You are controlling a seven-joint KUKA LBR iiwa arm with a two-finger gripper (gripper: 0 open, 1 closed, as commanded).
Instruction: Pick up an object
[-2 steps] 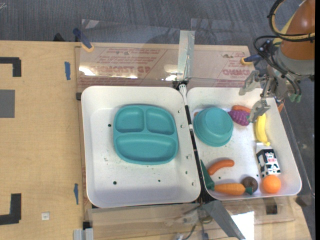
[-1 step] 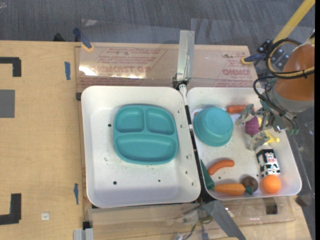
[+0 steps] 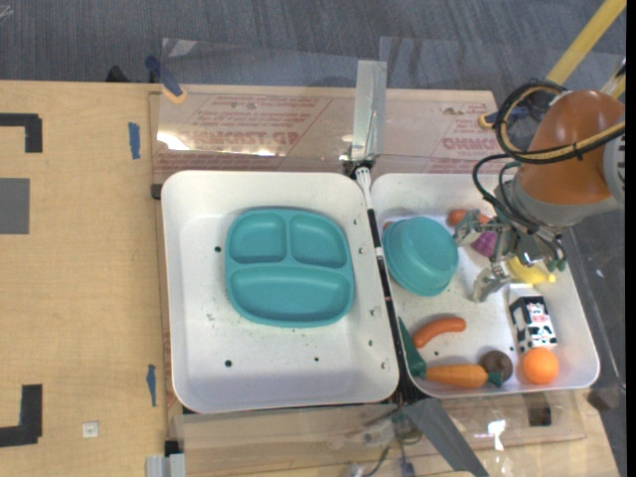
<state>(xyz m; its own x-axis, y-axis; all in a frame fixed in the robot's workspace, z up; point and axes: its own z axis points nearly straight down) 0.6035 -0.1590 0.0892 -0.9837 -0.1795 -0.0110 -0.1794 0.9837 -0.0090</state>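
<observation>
My gripper [image 3: 494,271] hangs low in the right bin [image 3: 581,366], just right of a teal bowl [image 3: 420,254]. A purple object [image 3: 486,239] and a yellow object [image 3: 529,271] lie right under and beside it, partly hidden by the wrist. A small orange piece [image 3: 456,218] lies behind the bowl. Nearer the front lie a red sausage [image 3: 438,330], a carrot [image 3: 455,374], a brown ball [image 3: 496,366], an orange [image 3: 540,366] and a black-and-white carton [image 3: 534,324]. I see nothing held.
The left bin [image 3: 189,296] holds a teal divided plate [image 3: 290,266]. The ridge between the two bins [image 3: 381,286] runs just left of the bowl. The arm's orange band [image 3: 573,147] and cables hang over the right bin's back corner.
</observation>
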